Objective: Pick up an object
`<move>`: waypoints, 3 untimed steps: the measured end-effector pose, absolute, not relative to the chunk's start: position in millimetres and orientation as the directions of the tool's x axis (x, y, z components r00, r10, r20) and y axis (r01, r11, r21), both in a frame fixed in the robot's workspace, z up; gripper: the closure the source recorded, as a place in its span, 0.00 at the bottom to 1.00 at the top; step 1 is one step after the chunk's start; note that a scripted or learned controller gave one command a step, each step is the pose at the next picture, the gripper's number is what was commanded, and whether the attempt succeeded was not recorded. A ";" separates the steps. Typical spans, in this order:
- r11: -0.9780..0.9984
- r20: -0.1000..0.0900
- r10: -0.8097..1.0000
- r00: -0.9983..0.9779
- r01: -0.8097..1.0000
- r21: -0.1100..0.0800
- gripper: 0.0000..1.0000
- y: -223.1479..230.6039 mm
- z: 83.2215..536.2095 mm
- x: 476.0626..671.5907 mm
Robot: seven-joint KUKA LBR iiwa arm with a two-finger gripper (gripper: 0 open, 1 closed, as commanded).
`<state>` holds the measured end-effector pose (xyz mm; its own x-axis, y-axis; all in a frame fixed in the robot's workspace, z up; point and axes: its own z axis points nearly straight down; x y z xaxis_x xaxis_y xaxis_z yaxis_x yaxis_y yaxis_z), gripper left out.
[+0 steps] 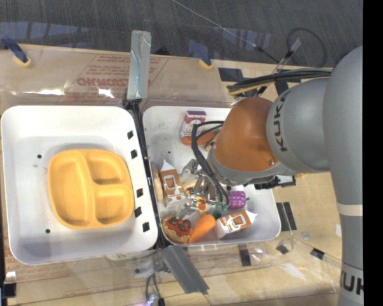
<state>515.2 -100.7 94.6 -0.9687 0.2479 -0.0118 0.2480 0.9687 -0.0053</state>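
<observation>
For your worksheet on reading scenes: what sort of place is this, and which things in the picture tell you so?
Probably a robotics lab bench set up for grasping trials: a KUKA arm reaches over two taped-down white bins, one holding a yellow divided tray, the other toy food like a carrot.

2 white bins (19,132), 1 yellow divided tray (89,187), 1 carrot (203,228), 1 purple toy (237,200), approx 3 small cartons (235,222), 1 pizza slice (176,225)

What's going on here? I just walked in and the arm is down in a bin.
The arm's gripper is lowered into the right bin, over a jumble of small items including a carrot and a purple item. Nothing is visibly held. The left bin contains a yellow divided tray.
</observation>
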 end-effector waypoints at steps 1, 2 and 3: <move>0.918 -0.004 0.396 -0.918 0.396 -0.002 0.00 -94.7 92.9 523.8; 0.993 -0.005 0.120 -0.993 0.120 0.000 0.00 -121.8 92.6 535.3; 0.993 -0.003 0.121 -0.993 0.121 0.000 0.00 -121.4 93.2 631.9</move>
